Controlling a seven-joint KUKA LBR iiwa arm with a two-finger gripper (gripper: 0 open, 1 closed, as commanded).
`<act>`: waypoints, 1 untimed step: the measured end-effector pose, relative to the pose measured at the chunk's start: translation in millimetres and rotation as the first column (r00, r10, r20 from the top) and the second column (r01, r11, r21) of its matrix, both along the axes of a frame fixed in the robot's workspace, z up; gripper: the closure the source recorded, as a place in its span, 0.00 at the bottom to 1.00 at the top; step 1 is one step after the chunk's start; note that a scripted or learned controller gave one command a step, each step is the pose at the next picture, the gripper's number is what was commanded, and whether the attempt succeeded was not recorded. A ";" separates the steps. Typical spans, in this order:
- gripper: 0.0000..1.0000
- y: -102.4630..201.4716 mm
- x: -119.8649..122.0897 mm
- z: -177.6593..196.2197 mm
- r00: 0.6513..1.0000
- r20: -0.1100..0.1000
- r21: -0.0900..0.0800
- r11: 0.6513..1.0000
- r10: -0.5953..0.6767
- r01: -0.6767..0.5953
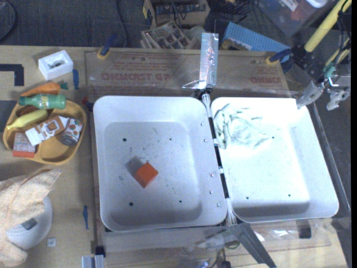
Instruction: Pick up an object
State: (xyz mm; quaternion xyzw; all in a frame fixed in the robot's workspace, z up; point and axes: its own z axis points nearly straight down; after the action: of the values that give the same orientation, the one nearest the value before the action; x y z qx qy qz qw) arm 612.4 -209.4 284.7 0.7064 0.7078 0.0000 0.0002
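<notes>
Toward the lower middle of the left shallow white plastic bin [111,116], a small orange cube [147,175] sits on the bin floor, turned so one corner points at the near edge. A dull grey patch lies touching its upper left side; I cannot tell whether that is a second block or a shadow. Dark specks dot the floor around it.

Beside it, the right shallow white bin [312,166] carries a smear of greenish scribbled marks [237,128] in its far left corner, close to the seam where the two bins meet.

My pincer [330,94] hangs at the far right corner of the surface, just outside the right bin's far right corner and well apart from the cube. It is small and partly lost against the clutter there, so I cannot tell how it is set, and I see nothing in its grip.

At the left edge of the wooden surface [72,149] stands a yellow bowl [53,156] heaped with toy food, including a green bottle [43,101]. A small white box [55,63] lies near the far left corner, and a pale cloth [22,200] lies toward the near left corner.
</notes>
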 end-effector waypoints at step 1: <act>0.00 59.7 -26.0 -143.9 0.979 -0.002 0.001 0.979 -0.205 0.205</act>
State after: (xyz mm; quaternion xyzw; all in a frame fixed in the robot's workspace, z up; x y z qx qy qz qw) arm 586.5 -149.7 140.7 0.7755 0.6313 -0.0004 -0.0007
